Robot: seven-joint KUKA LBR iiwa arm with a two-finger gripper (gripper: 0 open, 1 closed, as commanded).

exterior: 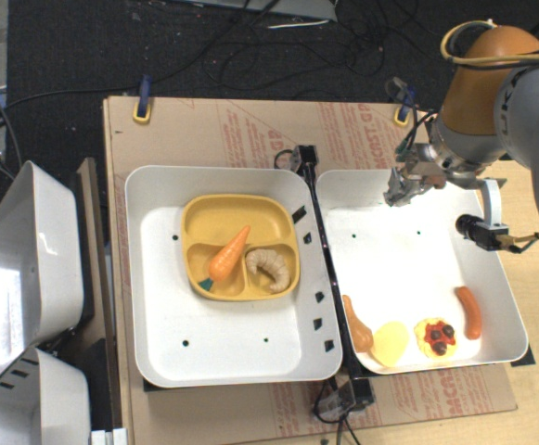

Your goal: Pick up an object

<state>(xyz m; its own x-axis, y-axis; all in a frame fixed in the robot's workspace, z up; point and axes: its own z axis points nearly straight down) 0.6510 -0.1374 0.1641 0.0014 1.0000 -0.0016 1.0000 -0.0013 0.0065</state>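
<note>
Two bins (158, 341), one plate (199, 213), six foods (229, 253).

robotics lab: loose cables (241, 49), clamped bench board (241, 133)

The robot's smooth grey rounded metal arm (529, 109) carries a broad glossy orange band (482, 77) above its wrist, a thin tan cable (455, 37) looped at the band's eleven o'clock, and a small metallic grey end effector (404, 188) with dark wiring.
</note>
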